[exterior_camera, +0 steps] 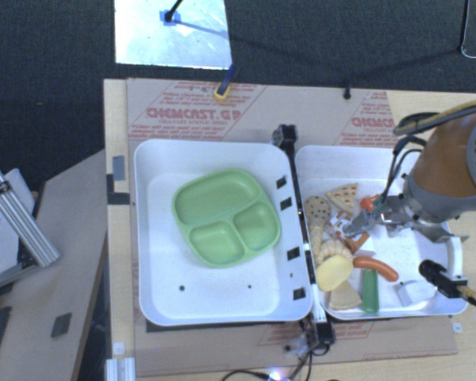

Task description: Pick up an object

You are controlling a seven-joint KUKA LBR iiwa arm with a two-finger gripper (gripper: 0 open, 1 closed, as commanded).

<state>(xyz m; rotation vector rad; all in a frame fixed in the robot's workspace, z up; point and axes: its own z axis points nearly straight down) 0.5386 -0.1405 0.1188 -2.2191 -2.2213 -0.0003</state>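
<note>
right bin [397, 161]: gripper [358, 225] over toy food pile [345, 248].

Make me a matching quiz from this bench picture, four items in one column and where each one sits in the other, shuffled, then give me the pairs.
Things:
1. pale green three-compartment plastic tray
2. orange-red toy sausage
3. dark green toy stick
4. tan waffle-patterned toy wedge

Places:
A. right bin, upper part, toward the divider
B. left bin, at its middle
C. right bin, near the front rim, standing lengthwise beside the yellow potato-like piece
D. right bin, lying crosswise just above the green stick

Pairs: 1-B, 2-D, 3-C, 4-A
</note>
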